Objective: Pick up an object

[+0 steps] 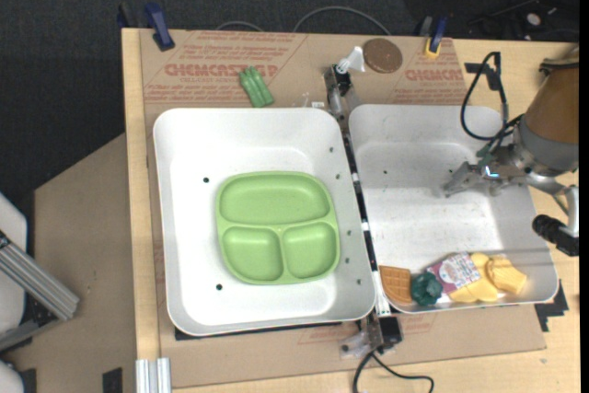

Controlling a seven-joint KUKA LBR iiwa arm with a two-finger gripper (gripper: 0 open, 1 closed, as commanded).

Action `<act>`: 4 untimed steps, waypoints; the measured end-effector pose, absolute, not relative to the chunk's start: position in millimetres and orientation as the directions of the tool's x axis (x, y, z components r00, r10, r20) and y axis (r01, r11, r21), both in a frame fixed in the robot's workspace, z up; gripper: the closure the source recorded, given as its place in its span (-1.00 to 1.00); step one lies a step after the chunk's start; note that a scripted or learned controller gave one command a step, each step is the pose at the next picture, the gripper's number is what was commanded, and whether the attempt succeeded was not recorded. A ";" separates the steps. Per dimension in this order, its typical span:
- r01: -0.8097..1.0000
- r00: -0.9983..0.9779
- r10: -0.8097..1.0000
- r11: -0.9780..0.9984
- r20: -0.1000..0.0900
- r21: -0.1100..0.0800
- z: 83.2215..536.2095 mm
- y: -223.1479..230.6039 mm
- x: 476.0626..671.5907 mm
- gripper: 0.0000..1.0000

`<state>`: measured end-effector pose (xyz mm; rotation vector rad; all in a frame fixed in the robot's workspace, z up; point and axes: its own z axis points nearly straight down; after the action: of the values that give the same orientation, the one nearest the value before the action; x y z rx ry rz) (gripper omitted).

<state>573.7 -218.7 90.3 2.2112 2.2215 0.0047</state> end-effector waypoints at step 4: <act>1.000 0.000 1.000 0.000 -0.003 0.005 157.1 -219.5 498.3 1.00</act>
<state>498.3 -219.5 157.1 2.2176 2.2171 0.0025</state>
